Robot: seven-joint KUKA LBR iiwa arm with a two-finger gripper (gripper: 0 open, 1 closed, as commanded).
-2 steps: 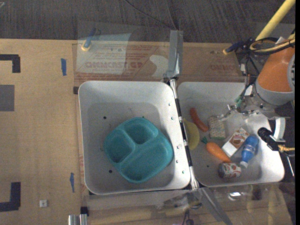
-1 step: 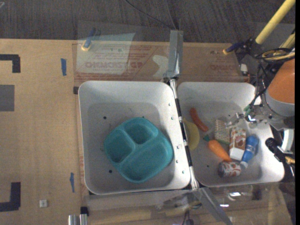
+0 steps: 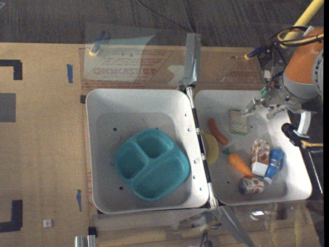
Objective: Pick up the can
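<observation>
Surface [image 3: 41, 138]: tan board w/ black corner marks and blue tape bits. Two white bins side by side on it. L bin [image 3: 103, 107] holds a teal divided plate [image 3: 152, 163], sitting low-centre, tilted a bit. R bin [image 3: 293, 187] has the small stuff. My arm [image 3: 303, 71] comes in from the right, orange band up top, hanging over the R bin's upper right corner. My fingers [image 3: 259, 106] sit just above the bin floor near a small checked sponge [image 3: 238, 122]; can't tell if they're spread or closed, nothing seen between them. Carton [image 3: 260, 157] upright-ish at mid right, blue bottle [image 3: 274, 164] touching its right side. Yellow banana [image 3: 211, 148] against the bin's L wall, red sausage [image 3: 218, 131] just beside it. Carrot [image 3: 239, 164] lies slanted, mid bin. Can [image 3: 251, 186]: on its side near the bin's front edge, just below carrot and carton, well apart from my fingers.
</observation>
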